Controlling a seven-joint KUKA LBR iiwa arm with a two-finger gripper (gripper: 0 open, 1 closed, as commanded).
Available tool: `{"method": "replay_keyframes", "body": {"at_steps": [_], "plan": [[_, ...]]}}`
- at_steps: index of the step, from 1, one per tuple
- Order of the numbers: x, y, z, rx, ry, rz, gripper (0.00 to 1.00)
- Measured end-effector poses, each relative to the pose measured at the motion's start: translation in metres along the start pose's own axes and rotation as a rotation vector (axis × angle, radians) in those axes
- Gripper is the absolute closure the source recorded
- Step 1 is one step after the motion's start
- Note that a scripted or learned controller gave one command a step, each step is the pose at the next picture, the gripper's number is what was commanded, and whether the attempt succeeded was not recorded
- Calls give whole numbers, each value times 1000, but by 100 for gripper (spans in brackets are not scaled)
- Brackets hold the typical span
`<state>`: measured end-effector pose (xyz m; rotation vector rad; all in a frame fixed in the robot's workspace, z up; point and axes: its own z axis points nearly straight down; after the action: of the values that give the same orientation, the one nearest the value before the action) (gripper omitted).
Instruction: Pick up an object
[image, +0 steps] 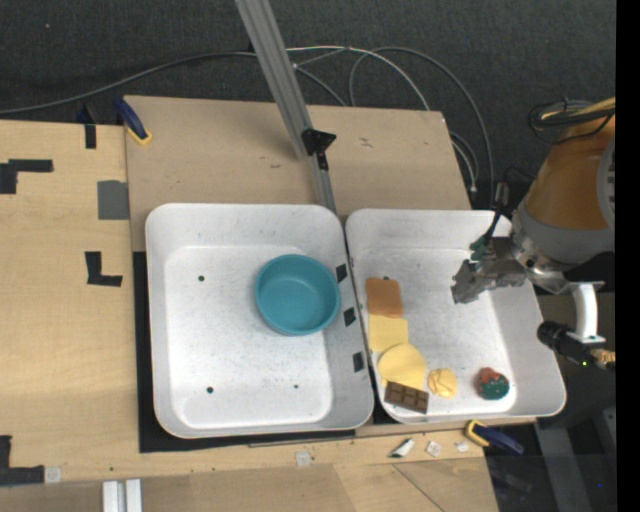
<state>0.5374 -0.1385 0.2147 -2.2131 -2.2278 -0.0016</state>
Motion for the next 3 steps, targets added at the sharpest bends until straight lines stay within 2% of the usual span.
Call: {"method": "replay_keyframes", "body": {"at_steps": [2, 3], "plan": [[91, 41, -18, 0, 0, 0, 100], [148, 57, -25, 0, 1, -1, 100]]}}
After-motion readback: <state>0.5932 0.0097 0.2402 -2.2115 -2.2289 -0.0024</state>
